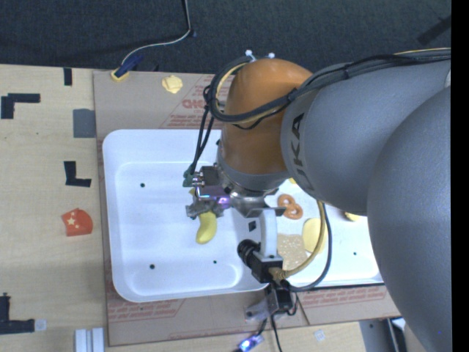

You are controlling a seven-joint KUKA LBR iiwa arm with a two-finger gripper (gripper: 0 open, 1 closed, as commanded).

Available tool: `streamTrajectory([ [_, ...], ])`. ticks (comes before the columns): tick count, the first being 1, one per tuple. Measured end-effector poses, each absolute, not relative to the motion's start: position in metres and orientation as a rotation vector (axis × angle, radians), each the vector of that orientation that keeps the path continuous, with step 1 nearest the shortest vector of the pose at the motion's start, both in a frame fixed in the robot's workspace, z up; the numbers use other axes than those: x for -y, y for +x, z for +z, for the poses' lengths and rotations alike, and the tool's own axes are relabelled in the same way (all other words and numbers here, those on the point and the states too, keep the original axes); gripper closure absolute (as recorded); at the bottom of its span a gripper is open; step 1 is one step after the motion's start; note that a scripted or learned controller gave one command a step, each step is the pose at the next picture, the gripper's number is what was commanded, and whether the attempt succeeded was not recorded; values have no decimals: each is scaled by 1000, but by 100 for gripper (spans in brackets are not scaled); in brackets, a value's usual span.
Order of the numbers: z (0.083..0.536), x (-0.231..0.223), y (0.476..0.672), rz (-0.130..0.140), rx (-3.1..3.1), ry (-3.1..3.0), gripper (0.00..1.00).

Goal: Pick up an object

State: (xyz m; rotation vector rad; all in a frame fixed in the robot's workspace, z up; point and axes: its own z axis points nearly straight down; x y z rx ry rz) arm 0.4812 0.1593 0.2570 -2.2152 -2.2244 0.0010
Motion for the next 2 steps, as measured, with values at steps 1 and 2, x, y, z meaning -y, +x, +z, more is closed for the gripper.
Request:
streamTrajectory([
  [1, 265, -180, 483, 4, 2223, -2217, 100],
  [2, 287, -192, 496, 2, 2224, -2217, 100],
])
